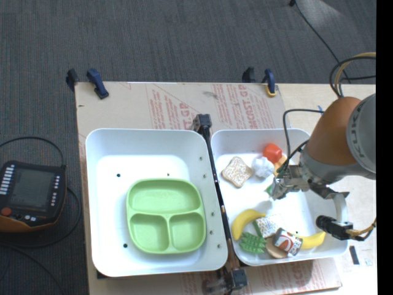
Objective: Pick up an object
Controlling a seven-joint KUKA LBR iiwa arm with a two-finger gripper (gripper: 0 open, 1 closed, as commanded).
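Note:
The right bin (224, 146) holds several toy foods. A slice of toast (236, 171) lies at its left, with a white crumpled piece (263, 166) and a red-orange item (272, 152) behind it. Along the front lie a yellow banana (245, 222), a green leafy piece (251, 244), a white and green wedge (266, 226), a red and white can (286, 243) and a second yellow piece (314, 239). My gripper (277, 188) hangs low over the bin's middle, just right of the white piece and behind the banana. Whether it touches anything is unclear.
The left bin (101, 165) carries a green three-compartment plate (166, 215). A black divider clamp (202, 123) sits between the bins. Blue and yellow clamps (96, 82) hold the board's far edge. A teach pendant (27, 192) lies on the floor at left.

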